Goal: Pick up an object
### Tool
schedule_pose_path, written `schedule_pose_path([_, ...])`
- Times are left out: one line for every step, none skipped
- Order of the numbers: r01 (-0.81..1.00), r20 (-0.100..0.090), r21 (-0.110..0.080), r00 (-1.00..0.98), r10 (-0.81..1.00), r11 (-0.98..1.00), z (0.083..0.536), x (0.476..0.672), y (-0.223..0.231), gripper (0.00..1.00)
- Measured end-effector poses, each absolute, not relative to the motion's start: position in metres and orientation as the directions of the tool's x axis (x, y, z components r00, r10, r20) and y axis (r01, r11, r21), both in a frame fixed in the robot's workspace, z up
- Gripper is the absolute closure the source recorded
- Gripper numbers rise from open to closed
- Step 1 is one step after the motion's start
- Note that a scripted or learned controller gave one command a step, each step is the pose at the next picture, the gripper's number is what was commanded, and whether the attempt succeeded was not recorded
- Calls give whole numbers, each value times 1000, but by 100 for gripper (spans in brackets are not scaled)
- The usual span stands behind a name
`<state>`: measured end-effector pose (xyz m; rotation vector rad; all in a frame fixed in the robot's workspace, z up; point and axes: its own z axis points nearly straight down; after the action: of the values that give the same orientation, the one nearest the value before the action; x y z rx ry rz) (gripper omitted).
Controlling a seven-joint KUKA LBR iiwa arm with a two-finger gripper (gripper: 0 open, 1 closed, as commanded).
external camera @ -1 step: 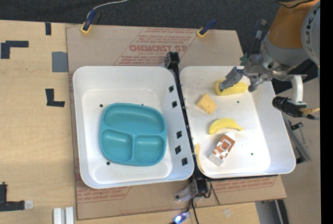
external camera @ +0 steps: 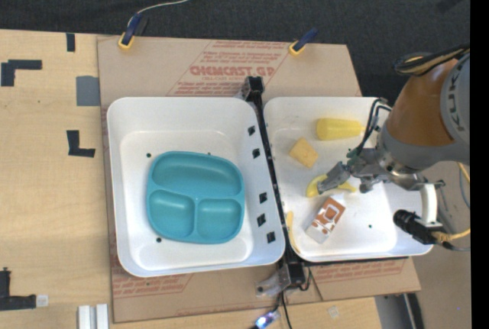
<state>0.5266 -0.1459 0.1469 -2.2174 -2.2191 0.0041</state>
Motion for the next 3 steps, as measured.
schedule_pose_path([1000, 0, -1, -1, 1000, 1, 82, 501, -125, 0])
schedule_pose_path([1000, 0, 0, -1, 1000, 1, 85, 559, -136, 0])
schedule_pose_path([1000, -1, 2, -1, 1000, 1, 95, 558, -136, 100])
